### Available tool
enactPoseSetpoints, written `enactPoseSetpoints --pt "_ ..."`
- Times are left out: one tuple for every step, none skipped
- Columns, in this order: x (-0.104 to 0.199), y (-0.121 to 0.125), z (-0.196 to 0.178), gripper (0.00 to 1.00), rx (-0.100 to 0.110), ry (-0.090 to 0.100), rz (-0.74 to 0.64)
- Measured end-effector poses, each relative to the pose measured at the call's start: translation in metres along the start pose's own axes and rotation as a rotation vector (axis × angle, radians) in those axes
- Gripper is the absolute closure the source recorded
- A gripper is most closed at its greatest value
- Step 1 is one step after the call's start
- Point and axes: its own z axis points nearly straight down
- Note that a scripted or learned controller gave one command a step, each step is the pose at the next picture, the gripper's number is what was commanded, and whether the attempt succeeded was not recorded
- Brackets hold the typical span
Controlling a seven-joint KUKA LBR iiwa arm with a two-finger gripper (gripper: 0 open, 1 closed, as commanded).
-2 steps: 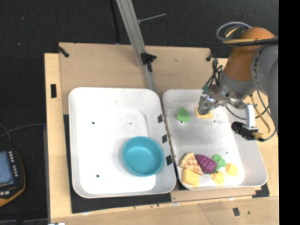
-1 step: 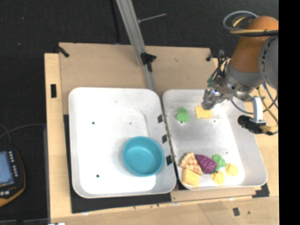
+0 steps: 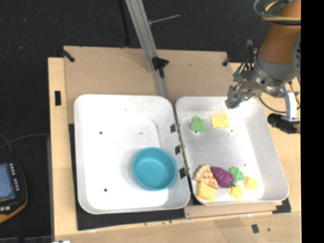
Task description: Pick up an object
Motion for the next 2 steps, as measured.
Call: enactPoseSetpoints --pt "0.053 -0.018 -0.007 1.0 0.006 0.003 -0.003" --pt "0.094 -0.051 -0.002 1.0 0.008 0.002 -0.002"
